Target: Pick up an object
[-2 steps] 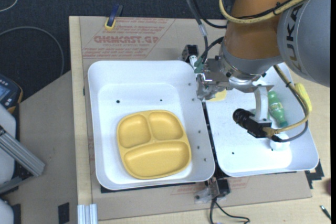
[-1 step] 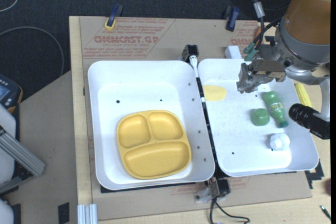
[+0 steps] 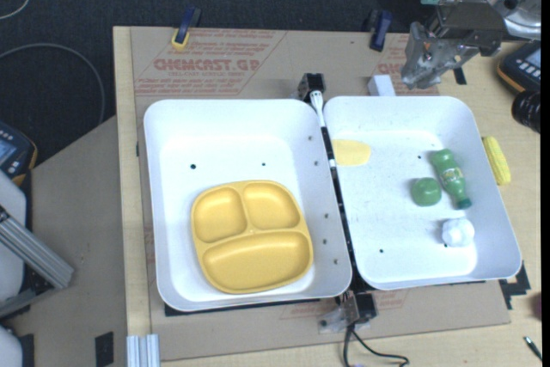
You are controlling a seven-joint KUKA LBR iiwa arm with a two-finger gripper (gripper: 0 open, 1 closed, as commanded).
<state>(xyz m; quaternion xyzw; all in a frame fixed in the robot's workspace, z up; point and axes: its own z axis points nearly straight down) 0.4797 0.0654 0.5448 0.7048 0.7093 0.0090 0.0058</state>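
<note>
Fingers (image 3: 423, 69) hang over the tabletop (image 3: 258, 56) just past the right bin's (image 3: 481, 253) far rim, and whether they're spread or pressed together, I cannot tell. Left bin (image 3: 163, 185) carries a yellow divided plate (image 3: 251, 235). In the right bin: pale yellow disc (image 3: 351, 152) near the divider, green bottle (image 3: 450, 177), green ball (image 3: 424, 191) beside it, small white piece (image 3: 456, 231) nearer the front.

A glossy yellow three-compartment plastic tray (image 3: 251, 234) sits in the plain white left bin (image 3: 163, 185). The speckled white right bin (image 3: 378, 202) holds a green plastic bottle (image 3: 450, 177) at three o'clock and a pale yellow flat disc (image 3: 351, 152) at ten o'clock.
</note>
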